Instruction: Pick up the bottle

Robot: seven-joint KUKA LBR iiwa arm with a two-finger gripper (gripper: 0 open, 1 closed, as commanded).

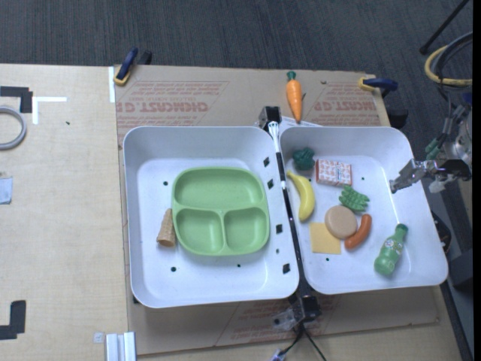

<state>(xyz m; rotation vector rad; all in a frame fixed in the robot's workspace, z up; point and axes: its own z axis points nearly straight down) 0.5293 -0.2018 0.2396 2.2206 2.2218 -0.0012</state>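
Two white bins on table. Green bottle [391, 250] lies tilted in right bin [376, 145], near front right corner, beside sausage [358, 231]. Pincer [406, 175] over bin's right rim, nothing held; opening: cannot tell. Bottle likely light, rigid, smooth plastic; best gripped across body.

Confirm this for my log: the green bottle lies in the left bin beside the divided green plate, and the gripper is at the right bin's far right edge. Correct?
Not quite. The camera view shows the green bottle lying in the right bin, near its front right corner, not in the left bin with the divided green plate. The gripper is indeed at the right bin's far right edge.
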